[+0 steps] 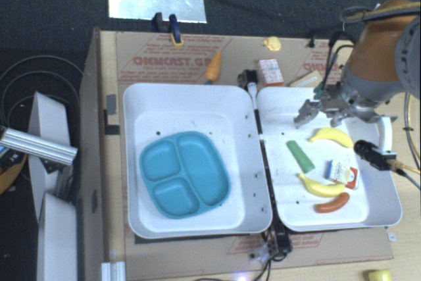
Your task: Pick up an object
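Two shallow white plastic bins sit side by side on the cardboard-covered worktop [164,56], and we take them from the near edge outward. In the right bin [381,210], nearest us at about five o'clock of its floor, lies a reddish-brown toy sausage [331,203]. Just beyond it is a curved yellow toy banana [320,186], touching or nearly touching the sausage. At three o'clock of this banana rests a small white, blue and red packet [341,172]. A flat green stick-shaped block [300,156] lies tilted at the bin's centre. Farther still, a second yellow banana [333,136] lies at about two o'clock of the green block.

The left bin [141,102] holds a blue three-compartment plastic plate [185,173], lying flat near its centre.

The grey end effector [320,110] hovers over the far part of the right bin, at about eleven o'clock of the second banana. We see nothing between its fingers; whether they are spread or closed we cannot tell.

Beyond the bins, on the worktop, lie an orange toy carrot [213,66] and a small white and red box [270,72].
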### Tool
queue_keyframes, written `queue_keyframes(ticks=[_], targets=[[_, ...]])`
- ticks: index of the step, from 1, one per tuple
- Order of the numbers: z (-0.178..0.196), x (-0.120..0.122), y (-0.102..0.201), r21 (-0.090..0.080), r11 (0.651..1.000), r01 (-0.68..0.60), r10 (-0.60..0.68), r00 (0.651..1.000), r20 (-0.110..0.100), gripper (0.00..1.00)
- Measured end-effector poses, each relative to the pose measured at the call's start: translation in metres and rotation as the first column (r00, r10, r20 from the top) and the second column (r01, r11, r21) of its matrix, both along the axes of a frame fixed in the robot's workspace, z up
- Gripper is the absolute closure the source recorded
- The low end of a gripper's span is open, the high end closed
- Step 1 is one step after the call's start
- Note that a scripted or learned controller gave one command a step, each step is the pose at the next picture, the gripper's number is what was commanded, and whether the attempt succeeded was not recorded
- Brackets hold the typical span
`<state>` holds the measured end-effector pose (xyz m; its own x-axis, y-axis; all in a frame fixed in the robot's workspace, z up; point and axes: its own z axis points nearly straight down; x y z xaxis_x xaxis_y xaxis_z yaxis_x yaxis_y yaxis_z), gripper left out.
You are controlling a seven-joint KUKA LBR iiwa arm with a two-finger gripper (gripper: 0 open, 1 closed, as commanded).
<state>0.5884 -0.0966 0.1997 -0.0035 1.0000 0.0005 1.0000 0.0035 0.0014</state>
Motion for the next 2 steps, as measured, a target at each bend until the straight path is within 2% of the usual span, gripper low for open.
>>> queue_keyframes(ticks=[1,2], targets=[[-0.120,-0.010,-0.009,0.000,1.000,0.004,-0.004,1.000,-0.003,0.00],[-0.105,-0.008,-0.009,0.000,1.000,0.001,-0.001,1.000,0.002,1.00]])
